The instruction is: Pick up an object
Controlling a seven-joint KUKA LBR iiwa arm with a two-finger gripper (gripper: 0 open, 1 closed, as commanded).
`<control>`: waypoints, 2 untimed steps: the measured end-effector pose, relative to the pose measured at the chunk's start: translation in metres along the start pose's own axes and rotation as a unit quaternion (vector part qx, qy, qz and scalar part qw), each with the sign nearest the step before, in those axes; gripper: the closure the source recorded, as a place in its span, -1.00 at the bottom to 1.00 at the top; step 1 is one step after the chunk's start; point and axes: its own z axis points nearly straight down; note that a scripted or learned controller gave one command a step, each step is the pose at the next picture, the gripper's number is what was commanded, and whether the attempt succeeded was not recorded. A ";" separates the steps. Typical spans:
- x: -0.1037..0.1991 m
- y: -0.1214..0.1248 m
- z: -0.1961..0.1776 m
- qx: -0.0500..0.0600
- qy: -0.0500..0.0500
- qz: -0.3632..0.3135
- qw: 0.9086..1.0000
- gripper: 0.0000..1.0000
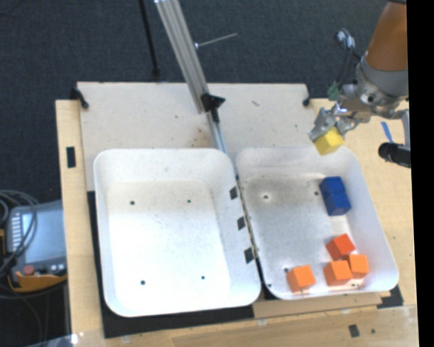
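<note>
One yellow block (328, 141) between hand (325, 132) fingers; fingertips hidden behind block.

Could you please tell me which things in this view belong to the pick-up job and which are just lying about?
Part of the job:
- gripper
- yellow block held at the gripper, above the right bin

Lying about:
- blue block
- four orange blocks
- left bin

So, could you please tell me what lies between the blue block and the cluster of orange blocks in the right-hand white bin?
Nothing: the camera view shows bare, scuffed bin floor between the blue block and the nearest orange block.
</note>
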 end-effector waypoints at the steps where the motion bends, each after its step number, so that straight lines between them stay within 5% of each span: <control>1: 0.040 -0.017 -0.002 0.003 0.001 0.001 1.000 1.00; 2: 0.080 -0.033 0.012 0.003 0.000 0.002 1.000 1.00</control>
